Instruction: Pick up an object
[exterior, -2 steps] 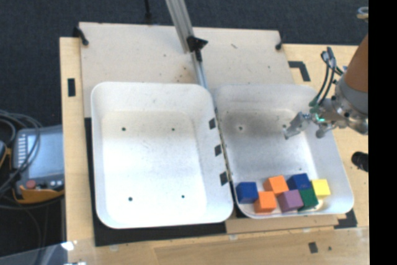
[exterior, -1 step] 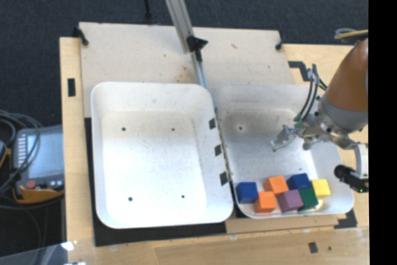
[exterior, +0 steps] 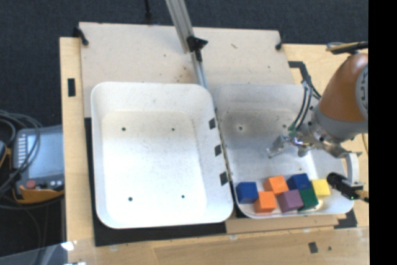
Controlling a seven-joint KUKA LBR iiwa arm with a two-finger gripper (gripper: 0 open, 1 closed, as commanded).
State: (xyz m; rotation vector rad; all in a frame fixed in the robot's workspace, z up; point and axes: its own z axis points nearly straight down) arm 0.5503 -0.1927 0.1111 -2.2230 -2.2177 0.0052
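Note:
Several coloured blocks lie clustered at the near edge of the right bin (exterior: pixel 248 108): a blue block (exterior: pixel 247 191), an orange block (exterior: pixel 277 184), a second orange block (exterior: pixel 267 201), a purple block (exterior: pixel 289 200), another blue block (exterior: pixel 299 181), a green block (exterior: pixel 308 198) and a yellow block (exterior: pixel 321 187). My gripper (exterior: pixel 280 146) hangs over the middle of the right bin, a little beyond the blocks and apart from them. The arm's orange band (exterior: pixel 344 93) rises behind it at the right.
The left bin (exterior: pixel 155 96) stands beside the right one, their walls meeting mid-bench. A slanted metal pole (exterior: pixel 177 6) rises from the back of the bench. A control pendant and cables (exterior: pixel 31 161) lie off the bench's left side.

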